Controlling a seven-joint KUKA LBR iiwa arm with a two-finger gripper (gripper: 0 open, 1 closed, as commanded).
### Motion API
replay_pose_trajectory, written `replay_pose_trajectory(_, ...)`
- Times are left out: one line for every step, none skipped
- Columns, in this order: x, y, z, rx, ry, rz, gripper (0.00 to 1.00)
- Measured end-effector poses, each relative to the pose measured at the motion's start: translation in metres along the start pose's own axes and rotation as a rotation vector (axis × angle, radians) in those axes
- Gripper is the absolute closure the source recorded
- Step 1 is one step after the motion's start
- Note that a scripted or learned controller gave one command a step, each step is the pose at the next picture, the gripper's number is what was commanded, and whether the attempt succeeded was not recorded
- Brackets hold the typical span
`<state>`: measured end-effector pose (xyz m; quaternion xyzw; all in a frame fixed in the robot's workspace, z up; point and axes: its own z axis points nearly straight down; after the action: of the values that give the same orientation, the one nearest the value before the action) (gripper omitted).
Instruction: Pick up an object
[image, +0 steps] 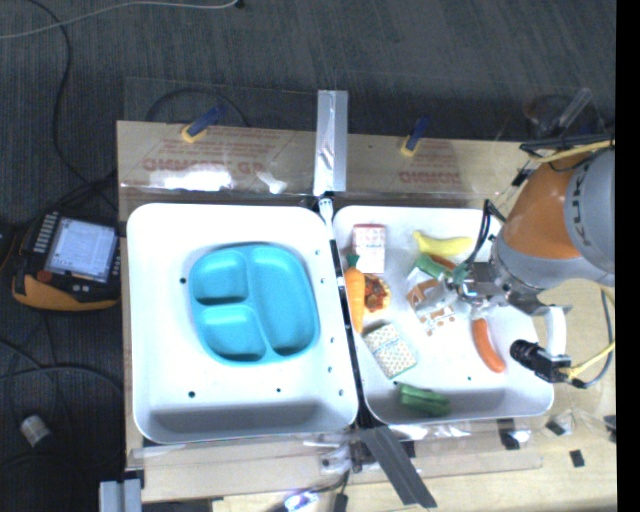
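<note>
- Your gripper (463, 285) sits low in the right bin (520, 400), toward the bin's 3 o'clock side, with the grey arm and its orange band (540, 220) coming in from 3 o'clock.
- You cannot tell from this view how far the gripper is open, and you see nothing clearly clamped in it.
- The gripper hangs over a cluster: a brown-and-white packet (430, 300) lies just at its 8 o'clock, and a small green piece (435, 265) sits at its 10 o'clock; contact with either cannot be judged.
- A yellow banana (443, 243) lies at 11 o'clock from the gripper, near the bin's far wall.
- An orange sausage-shaped toy (488, 346) lies at 5 o'clock from the gripper, apart from it.
- Along the bin's 9 o'clock edge you see a white-and-red carton (369, 246), below it an orange carrot (354, 297), and a patterned grey pouch (390, 350) further toward 6 o'clock.
- A dark green item (422, 400) lies near the bin's 6 o'clock wall.
- The left bin (160, 400) holds a blue divided tray (250, 300) at its middle.
- Both bins rest on the table (150, 150).
</note>
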<state>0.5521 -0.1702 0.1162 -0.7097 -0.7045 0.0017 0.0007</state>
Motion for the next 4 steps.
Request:
replay_pose_trajectory(0.014,0.003,0.027,-0.008,0.002,0.251,0.00)
replay_pose_trajectory(0.015,0.005,0.017,-0.013,0.002,0.249,1.00)
replay_pose_trajectory(0.088,-0.065,-0.084,0.002,0.001,0.283,1.00)
replay_pose_trajectory(0.063,-0.069,-0.085,0.000,0.001,0.045,1.00)
